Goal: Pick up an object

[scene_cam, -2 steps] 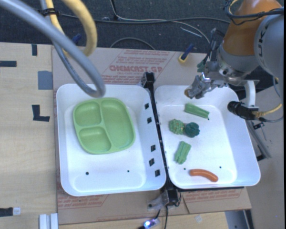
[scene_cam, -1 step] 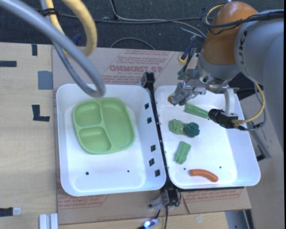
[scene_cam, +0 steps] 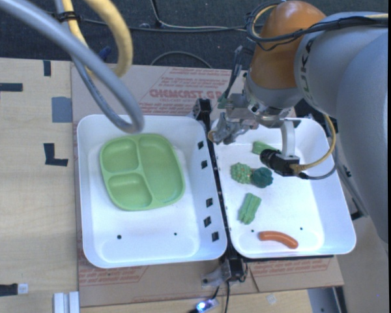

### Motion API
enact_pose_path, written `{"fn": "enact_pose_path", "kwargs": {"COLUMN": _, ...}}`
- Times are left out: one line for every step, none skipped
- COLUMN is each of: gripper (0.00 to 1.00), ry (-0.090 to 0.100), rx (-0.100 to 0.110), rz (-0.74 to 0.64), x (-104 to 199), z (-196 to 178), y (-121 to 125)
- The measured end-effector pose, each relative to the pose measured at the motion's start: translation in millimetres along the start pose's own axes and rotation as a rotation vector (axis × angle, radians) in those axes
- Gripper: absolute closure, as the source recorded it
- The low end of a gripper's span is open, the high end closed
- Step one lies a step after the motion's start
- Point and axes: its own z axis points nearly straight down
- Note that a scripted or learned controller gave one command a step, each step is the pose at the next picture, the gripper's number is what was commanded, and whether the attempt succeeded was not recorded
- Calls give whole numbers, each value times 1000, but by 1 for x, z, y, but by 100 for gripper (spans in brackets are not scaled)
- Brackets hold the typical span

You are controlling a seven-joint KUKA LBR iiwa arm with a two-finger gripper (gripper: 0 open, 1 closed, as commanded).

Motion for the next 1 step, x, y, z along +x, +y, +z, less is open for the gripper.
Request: {"fn": "enact_pose_path", "kwargs": {"gripper": 100, "ry": 1, "rx": 0, "rz": 0, "x": 47, "z": -3, "y": -7}}
